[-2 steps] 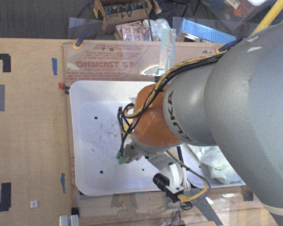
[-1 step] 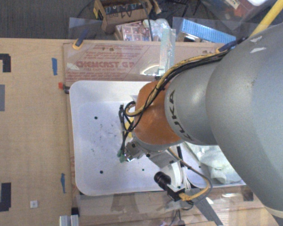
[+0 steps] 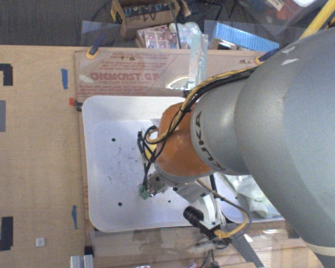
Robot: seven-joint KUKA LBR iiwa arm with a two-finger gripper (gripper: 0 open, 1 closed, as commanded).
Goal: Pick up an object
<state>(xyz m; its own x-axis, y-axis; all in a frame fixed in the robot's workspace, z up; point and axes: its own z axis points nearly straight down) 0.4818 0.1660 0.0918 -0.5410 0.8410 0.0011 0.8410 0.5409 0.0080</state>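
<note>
Status, pick not confirmed: I log the arm low over the white bin, gripper beside a small green object, grasp undeterminable from here, lift outstanding.

Bench: carries one bin at centre view. Arm: reaches in from the right, lying over the bin's right half and hiding what sits beneath. Small object: at the arm's lower end, over the bin floor, possibly touching it. Flat board: behind the bin. Boxes and clutter: beyond the bench's far edge.
</note>
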